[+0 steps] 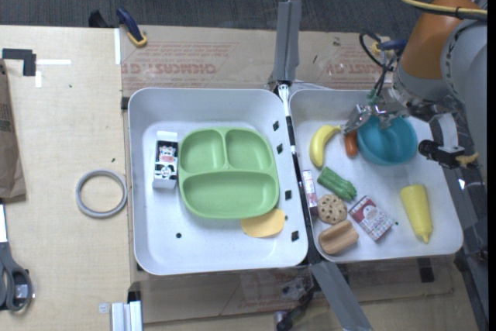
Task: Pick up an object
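Note:
My gripper [363, 120] hangs low in the right bin [442, 244], at its back. It is over the left rim of a blue bowl [390, 142] and just above a small red-orange piece [351, 144]. A banana [321, 143] lies just left of it. Nearer the front lie a green vegetable [336, 183], a cookie [332, 208], a red packet [370, 218], a bread roll [338, 239] and a yellow corn cob [417, 211]. Whether anything is held cannot be made out.
The left bin [147, 236] holds a green divided plate [229, 171], a small white carton [165, 160] and a flat yellow piece [263, 225]. On the bench to the left lie a grey ring [101, 193] and scissors [15, 287]. The arm's orange band [431, 43] rises over the right bin's back corner.

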You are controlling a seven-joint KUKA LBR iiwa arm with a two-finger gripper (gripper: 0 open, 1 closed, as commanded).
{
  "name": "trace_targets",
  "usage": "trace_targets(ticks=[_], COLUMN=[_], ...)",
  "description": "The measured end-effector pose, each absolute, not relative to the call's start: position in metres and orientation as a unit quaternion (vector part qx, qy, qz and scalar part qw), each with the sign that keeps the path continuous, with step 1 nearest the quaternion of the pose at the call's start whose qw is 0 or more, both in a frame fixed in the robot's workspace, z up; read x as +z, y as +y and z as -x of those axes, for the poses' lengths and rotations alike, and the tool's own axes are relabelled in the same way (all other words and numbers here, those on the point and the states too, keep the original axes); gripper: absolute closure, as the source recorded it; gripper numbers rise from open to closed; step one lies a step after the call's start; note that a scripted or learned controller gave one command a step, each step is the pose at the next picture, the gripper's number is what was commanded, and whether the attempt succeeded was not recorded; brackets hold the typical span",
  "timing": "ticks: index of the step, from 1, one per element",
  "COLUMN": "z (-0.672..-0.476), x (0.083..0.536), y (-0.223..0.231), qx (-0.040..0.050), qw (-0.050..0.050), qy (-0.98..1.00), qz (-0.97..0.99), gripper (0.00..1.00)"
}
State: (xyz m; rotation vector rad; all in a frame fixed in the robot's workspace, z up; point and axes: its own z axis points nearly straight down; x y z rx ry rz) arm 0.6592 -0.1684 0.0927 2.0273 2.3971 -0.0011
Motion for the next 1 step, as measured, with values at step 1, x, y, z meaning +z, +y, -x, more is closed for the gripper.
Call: trace_targets(ticks=[1], z=[-0.6589], x=[0.1016], y=[-0.1582], qx=[0.0021], qw=[-0.011], qy=[0.766], qz=[-0.643], gripper=[1.00])
